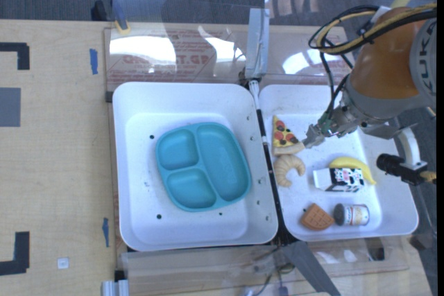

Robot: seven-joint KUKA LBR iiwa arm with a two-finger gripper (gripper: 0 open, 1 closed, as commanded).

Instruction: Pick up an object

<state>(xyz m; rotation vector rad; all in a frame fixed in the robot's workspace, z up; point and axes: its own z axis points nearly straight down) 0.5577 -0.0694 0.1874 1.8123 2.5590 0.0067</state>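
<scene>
Step judged: descent onto pizza slice (282, 134) for pick. Gripper (310, 138) seen low in right bin (399, 215), tips just beside slice's right edge, nothing seen between them; spread or pressed together cannot be told. Best done: tips centred over slice, croissant (288, 167) below avoided.

Left bin (132, 149): 1 blue 3-compartment tray (202, 165), nothing in it.

Right bin: pizza slice, croissant, waffle-like snack (317, 218), milk carton (340, 179), banana (352, 166), can (352, 214).
</scene>
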